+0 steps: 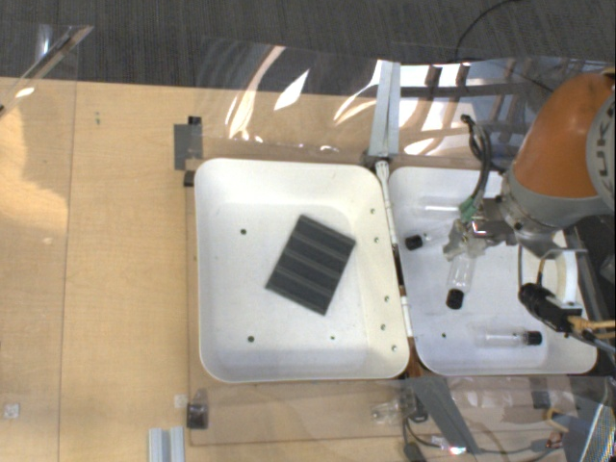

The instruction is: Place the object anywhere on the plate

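Two shallow white bins side by side across the middle of the frame, on a pale wooden bench [96,258] under glare from a clear sheet.

In the left bin [221,345], left of centre: a dark ribbed plate [310,264], rectangular, lying flat and turned at a slant, its long side running from lower left to upper right. Well apart from every wall of the bin, nothing resting on it.

In the right bin [568,359], at centre right: three small things, all off the plate. Nearest the dividing wall, a small black piece [413,243] on the bin floor. Further right, a clear tube [461,275] with a black cap at its lower end, standing nearly upright in the frame and reaching up to the underside of the gripper [471,231]. Touching the gripper or merely just below it: cannot tell. Near the lower edge of that bin, a second clear tube [508,337], lying level, black cap at its right end.

From the right edge of the frame, the grey arm [544,205] with its orange band, bent down over the upper part of the right bin, black cables looping beside it. Gripper poised above the first tube, well apart from the plate. Open or closed: too blurred and too small to tell
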`<move>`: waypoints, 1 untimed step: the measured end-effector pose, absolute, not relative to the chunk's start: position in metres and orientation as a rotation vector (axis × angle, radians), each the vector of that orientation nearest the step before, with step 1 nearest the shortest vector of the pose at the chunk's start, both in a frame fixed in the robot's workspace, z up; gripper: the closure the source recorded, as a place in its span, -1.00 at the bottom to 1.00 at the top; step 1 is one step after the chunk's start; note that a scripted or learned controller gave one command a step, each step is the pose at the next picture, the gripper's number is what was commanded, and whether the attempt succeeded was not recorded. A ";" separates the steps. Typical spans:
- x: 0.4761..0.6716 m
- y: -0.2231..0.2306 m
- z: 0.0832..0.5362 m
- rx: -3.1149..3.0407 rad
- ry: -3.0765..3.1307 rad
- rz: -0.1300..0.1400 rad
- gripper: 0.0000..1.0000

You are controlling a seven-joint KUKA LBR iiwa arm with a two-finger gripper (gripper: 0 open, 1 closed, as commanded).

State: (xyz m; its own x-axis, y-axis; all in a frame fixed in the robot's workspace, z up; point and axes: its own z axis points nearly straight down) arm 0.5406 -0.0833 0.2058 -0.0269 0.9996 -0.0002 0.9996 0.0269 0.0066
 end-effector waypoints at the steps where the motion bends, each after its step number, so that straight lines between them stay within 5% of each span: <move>1: 0.558 0.011 0.208 2.119 2.315 0.007 1.00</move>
State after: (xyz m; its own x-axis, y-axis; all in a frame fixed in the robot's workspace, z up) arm 0.5582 0.0113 0.2083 -0.0881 0.9961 0.0005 0.9961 0.0881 0.0058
